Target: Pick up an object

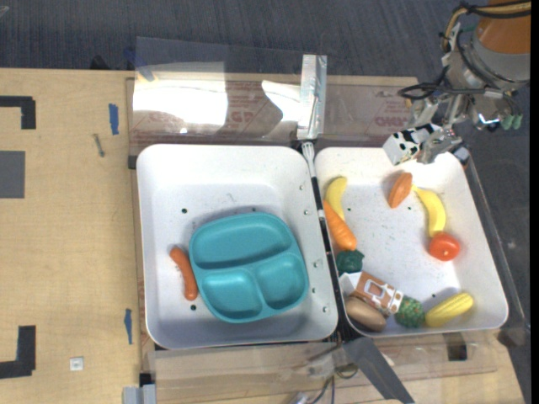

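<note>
The arm reaches over the right bin's (484,251) far right corner, gripper (428,146) lowered; whether it is apart or together cannot be told.

A light wooden bench (67,251) carries black tape marks (20,112) and small blue tape bits (114,118) on its left part. Beyond it lies a dark grey carpeted floor (253,11). A clear plastic sheet (219,99) behind the bins catches bright glare from overhead light.
</note>
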Robot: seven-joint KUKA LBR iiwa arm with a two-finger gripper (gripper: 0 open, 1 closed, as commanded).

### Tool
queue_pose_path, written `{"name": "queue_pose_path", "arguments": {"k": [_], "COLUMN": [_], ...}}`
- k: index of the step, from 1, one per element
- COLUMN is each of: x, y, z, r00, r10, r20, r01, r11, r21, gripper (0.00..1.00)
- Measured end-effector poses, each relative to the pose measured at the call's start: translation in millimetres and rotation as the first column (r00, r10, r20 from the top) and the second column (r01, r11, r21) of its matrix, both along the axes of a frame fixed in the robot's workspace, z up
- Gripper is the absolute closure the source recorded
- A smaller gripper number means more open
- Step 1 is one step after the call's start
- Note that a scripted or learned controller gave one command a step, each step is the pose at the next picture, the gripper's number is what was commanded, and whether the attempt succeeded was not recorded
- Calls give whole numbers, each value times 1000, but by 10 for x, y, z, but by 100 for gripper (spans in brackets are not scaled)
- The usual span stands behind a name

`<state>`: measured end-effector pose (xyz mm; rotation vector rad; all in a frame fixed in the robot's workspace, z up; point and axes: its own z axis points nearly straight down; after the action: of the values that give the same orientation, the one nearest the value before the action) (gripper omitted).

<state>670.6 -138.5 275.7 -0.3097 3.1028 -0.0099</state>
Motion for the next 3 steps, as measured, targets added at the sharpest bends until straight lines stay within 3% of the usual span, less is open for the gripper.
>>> {"name": "queue_pose_path", "arguments": {"k": [1,2,3], "x": [-603,-449,-505], "y": [-433,409,-461], "z": [-1150,-422,-782], "r00": [965,990,784], "r10": [260,144,620], "r20": [-24,-9,-19], "r01": [-260,-144,-621], "r11": [966,990,784], "r21": [6,4,0], "gripper": [100,100,100]}}
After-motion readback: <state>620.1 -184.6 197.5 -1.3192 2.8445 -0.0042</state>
